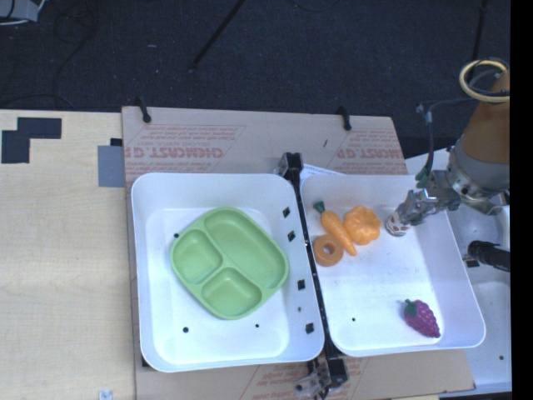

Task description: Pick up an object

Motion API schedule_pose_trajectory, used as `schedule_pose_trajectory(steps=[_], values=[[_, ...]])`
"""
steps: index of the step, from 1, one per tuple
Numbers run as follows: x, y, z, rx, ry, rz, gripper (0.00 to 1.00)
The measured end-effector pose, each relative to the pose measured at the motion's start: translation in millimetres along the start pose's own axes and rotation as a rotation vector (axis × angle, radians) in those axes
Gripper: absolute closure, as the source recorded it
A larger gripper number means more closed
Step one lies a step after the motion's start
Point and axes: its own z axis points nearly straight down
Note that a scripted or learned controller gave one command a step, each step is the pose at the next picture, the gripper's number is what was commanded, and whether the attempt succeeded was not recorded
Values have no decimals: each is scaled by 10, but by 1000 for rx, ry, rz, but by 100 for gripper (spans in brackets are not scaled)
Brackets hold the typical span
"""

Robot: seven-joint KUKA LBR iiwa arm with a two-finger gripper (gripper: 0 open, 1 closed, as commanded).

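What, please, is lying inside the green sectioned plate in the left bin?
Nothing lies in the three compartments of the green plastic sectioned plate; all show bare green. It rests on the floor of the left white bin, and whatever is beneath it is covered.

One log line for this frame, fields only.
tool: above right white bin, beside orange toy pepper | holding: nothing seen | carrot, ring, purple grapes: right bin | green divided plate: left bin
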Motion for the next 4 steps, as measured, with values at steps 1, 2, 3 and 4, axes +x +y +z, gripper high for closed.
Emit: schedule_pose_trajectory(steps=[1, 2, 3, 4], values=[[-42, -66, -458, 1, 0, 1, 100], [394, -125, -431, 6, 3, -1, 100], [928, -99, -507, 6, 4, -3, 100], [1422, -116, -357, 8, 3, -1, 100]])
